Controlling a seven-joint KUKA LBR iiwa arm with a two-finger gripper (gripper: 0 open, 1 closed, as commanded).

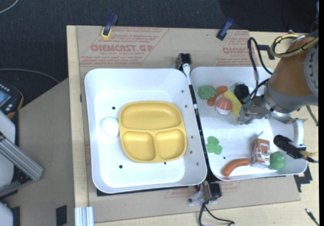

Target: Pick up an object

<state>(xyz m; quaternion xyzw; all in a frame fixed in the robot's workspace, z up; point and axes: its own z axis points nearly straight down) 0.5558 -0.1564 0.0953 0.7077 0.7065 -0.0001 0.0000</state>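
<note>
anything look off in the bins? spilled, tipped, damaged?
Nothing spilled or broken that I can see. The yellow tray sits flat in the left bin, a white ball touching its left edge. In the right bin, the small carton lies tilted beside the green ball, not upright.

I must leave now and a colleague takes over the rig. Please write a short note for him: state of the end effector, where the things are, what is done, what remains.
End effector: low in the right bin, beside the yellow piece; open or shut cannot be seen.
Right bin: green leaf, pink-white piece, second green piece, sausage, brown box, green ball.
Left bin: yellow divided tray, white ball.
Done: nothing visibly lifted.
Left: grasp and lift one object.
</note>
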